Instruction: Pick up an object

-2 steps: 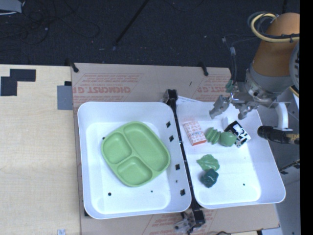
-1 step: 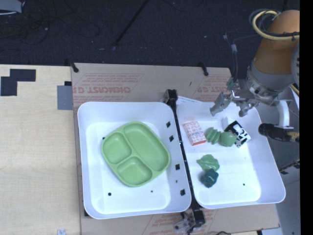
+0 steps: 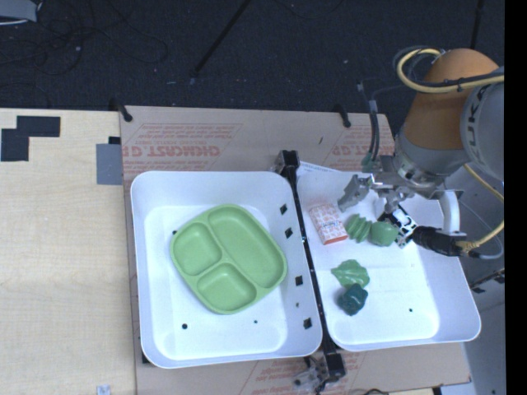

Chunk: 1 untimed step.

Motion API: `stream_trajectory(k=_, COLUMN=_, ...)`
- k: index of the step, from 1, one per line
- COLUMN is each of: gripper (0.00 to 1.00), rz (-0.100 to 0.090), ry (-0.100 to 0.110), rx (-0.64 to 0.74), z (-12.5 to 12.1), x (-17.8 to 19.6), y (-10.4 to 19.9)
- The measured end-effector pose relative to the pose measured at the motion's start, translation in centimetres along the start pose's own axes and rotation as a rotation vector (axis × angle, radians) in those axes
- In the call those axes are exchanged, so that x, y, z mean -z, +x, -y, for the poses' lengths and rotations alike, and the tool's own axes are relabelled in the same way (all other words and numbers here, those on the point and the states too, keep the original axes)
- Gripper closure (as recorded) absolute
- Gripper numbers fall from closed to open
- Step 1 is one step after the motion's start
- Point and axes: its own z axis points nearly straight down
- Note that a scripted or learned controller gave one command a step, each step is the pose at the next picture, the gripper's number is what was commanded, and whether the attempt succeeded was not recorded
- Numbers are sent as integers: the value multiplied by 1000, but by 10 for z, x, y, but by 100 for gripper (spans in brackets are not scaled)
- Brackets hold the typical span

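In the right bin [image 3: 445, 319], my gripper [image 3: 375, 209] hangs near the bin's far side, open, its fingers spread just above two green rounded pieces [image 3: 370, 230] that lie side by side. Nothing is held between the fingers. A small pink and white box [image 3: 328, 223] lies just left of those pieces, close to the divider. Nearer the front sit a light green crumpled piece [image 3: 350, 271] and, right below it, a dark teal lump [image 3: 352, 300].
The left bin [image 3: 156, 319] holds a green divided plate [image 3: 228, 257]. A black divider rail [image 3: 300, 253] runs between the bins. The arm's orange band [image 3: 449, 97] looms over the right bin's far right corner. Cardboard [image 3: 206, 142] lies under both bins.
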Motion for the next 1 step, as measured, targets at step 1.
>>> stream_trajectory(k=1, gripper=0, rz=0, ry=-1, rx=0, z=-5, x=-44, y=4)
